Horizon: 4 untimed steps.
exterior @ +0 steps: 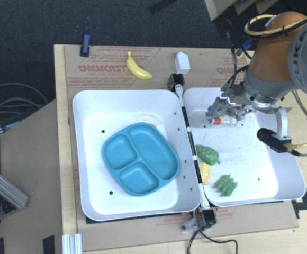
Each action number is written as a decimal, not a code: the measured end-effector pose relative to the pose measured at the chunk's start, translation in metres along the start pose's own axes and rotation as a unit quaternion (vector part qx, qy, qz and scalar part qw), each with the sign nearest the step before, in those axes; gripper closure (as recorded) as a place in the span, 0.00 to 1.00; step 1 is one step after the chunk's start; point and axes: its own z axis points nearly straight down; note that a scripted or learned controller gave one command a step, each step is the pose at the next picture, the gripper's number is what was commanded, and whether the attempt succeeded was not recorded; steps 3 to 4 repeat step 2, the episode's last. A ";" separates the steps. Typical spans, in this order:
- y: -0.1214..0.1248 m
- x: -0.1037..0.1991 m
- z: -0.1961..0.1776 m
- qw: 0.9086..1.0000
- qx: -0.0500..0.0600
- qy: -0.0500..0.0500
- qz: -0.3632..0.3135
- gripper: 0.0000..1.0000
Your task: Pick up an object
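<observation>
Grey arm's gripper hangs low in right bin, jaw state can't tell; nothing visibly held, so you're approaching—green toys lie nearer front, reposition w/ care.

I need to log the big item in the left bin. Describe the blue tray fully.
The blue tray is a sky-blue plate that looks like smooth plastic, with rounded corners and three sunken compartments split by raised ridges. It lies flat, right side up and turned at an angle, on the floor of the left bin, filling much of its middle. Something pale yellow peeks out at its upper edge. Its compartments hold nothing.
</observation>
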 end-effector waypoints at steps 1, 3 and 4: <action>-0.048 0.047 -0.048 1.000 0.002 0.001 -0.001 1.00; -0.039 0.104 -0.030 1.000 0.003 0.001 -0.001 1.00; -0.039 0.104 -0.030 1.000 0.003 0.001 -0.001 1.00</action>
